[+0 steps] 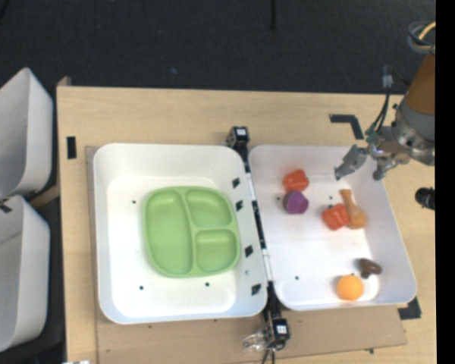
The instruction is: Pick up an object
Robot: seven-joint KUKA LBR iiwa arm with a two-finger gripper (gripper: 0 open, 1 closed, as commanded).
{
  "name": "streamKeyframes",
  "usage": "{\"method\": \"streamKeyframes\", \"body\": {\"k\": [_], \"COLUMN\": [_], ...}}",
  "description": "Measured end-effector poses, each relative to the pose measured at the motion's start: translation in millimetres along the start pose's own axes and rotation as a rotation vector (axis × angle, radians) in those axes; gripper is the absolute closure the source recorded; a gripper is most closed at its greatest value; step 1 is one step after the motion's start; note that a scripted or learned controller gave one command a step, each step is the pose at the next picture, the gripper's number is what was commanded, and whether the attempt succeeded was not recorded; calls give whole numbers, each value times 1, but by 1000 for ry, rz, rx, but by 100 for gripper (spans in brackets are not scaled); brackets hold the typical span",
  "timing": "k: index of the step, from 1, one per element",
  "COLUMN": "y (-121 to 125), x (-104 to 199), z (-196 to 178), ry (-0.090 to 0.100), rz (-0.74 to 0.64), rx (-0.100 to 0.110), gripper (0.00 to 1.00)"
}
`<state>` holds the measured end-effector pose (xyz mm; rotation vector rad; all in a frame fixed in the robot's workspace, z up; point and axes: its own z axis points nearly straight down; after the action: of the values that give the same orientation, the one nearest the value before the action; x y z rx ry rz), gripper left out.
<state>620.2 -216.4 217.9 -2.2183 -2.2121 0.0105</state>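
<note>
My gripper (364, 165) hangs over the upper right part of the right bin (311, 287), its two grey fingers spread open with nothing between them. Below it lie a tan, bone-like piece (353, 211) and a red-orange piece (334, 218) touching it. Farther left sit a red-orange pepper-like toy (295, 180) and a purple round toy (295, 202). Near the bin's front right corner rest an orange ball (350, 287) and a small brown object (369, 267).
The left bin (114, 294) holds a green divided plate (191, 230). A black hinged divider (254, 226) runs between the bins. White chairs (15, 203) stand off the bench to the left. The arm's orange band (421, 82) is at the right edge.
</note>
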Motion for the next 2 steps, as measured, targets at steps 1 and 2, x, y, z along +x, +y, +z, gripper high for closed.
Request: {"method": "streamKeyframes", "body": {"k": [1,2], "y": [3,9], "x": [0,-5], "z": [-7,37], "ry": [-3,-4], "rz": [-4,-2], "rx": [-12,-10], "gripper": [0,0]}}
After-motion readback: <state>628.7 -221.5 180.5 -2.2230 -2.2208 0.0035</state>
